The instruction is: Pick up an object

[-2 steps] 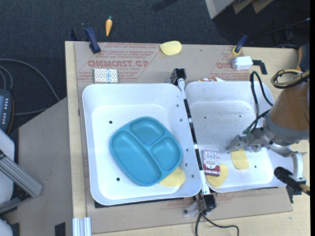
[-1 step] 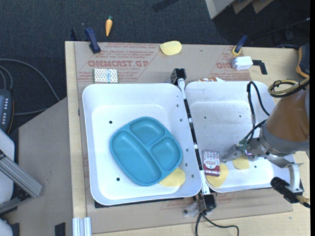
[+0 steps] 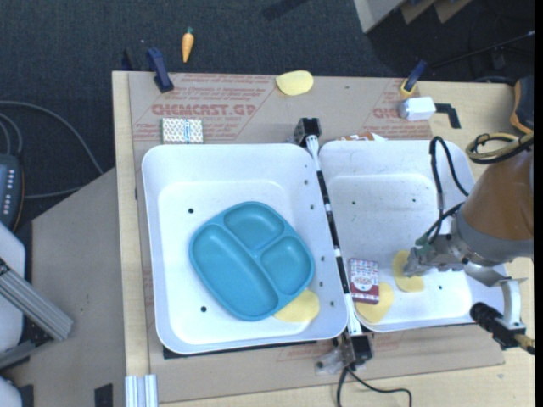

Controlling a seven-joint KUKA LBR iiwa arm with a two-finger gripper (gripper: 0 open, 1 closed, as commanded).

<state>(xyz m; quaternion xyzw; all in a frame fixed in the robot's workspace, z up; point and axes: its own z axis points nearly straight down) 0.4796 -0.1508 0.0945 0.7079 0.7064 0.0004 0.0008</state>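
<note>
Nearest the camera, in the right bin (image 3: 373, 170), we note the tool (image 3: 413, 267) low over a yellow piece (image 3: 407, 280) by the front wall; we cannot tell its opening. A small red-and-white box (image 3: 364, 280) lies beside another yellow piece (image 3: 376, 302). The left bin (image 3: 170, 176) holds a blue divided plate (image 3: 250, 259) overlapping a yellow piece (image 3: 298, 307); farther back, a yellow piece (image 3: 294, 82) rests on the counter (image 3: 221, 104).

Arm (image 3: 501, 219): grey wrist, broad orange band above; black cable looped alongside; dark metal gripper (image 3: 416, 261).
</note>
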